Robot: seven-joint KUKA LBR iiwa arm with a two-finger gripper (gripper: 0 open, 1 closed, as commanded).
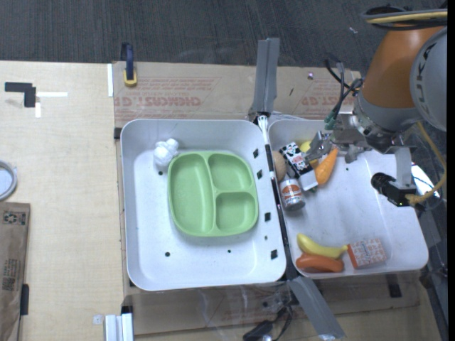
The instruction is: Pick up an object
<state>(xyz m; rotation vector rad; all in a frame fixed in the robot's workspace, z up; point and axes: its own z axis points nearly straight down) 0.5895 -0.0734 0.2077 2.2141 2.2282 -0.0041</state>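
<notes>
My gripper point(325, 145) hangs over the back left part of the right bin point(398, 226), under the grey wrist with the orange band. Directly below it lies an orange carrot point(325, 169), tilted, with its upper end reaching up to the gripper. A black-and-white cow-patterned carton point(292, 156) sits just left of the carrot. A small can point(292, 195) lies in front of the carton by the bin's left wall.
At the right bin's front lie a yellow banana point(321, 246), a red sausage point(320, 263) and a small red box point(366, 253). The left bin point(138, 212) holds a green divided plate point(212, 192) and a small white object point(166, 151). A black cable clip point(387, 187) hangs near the wrist.
</notes>
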